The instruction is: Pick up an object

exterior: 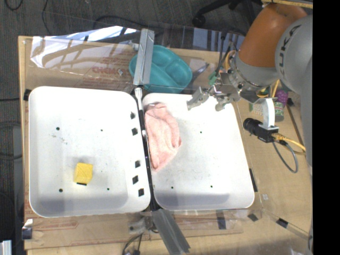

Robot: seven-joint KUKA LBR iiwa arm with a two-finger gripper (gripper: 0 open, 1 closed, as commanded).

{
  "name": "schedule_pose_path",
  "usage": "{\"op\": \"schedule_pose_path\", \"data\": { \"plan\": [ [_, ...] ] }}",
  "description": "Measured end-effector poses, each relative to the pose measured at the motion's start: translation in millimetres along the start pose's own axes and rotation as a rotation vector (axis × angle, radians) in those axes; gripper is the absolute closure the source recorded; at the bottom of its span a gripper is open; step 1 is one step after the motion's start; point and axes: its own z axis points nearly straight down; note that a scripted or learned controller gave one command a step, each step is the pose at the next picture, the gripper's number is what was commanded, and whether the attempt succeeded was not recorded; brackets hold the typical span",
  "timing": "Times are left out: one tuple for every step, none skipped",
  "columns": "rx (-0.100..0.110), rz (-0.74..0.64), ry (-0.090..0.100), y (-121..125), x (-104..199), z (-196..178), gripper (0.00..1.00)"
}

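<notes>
Arm poised over the right bin's far edge, nothing held.
The gripper (208, 101) hung with jaws parted and empty; best descend leftward onto the pink cloth (161, 134), pinching a raised fold.

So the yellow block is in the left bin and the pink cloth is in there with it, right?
Not quite. The yellow block is in the left bin, but the pink cloth lies in the right bin, against its left wall. The camera view shows the divider between them.
</notes>
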Motion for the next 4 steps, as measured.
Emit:
{"op": "schedule_pose_path", "data": {
  "plan": [
    [-0.006, -0.26, 0.0, 15, 3, 173, 0.0],
    [-0.006, -0.26, 0.0, 15, 3, 173, 0.0],
    [-0.004, -0.265, 0.0, 16, 4, 163, 1.0],
    [-0.005, -0.273, -0.001, 64, 13, 28, 1.0]
  ]
}}
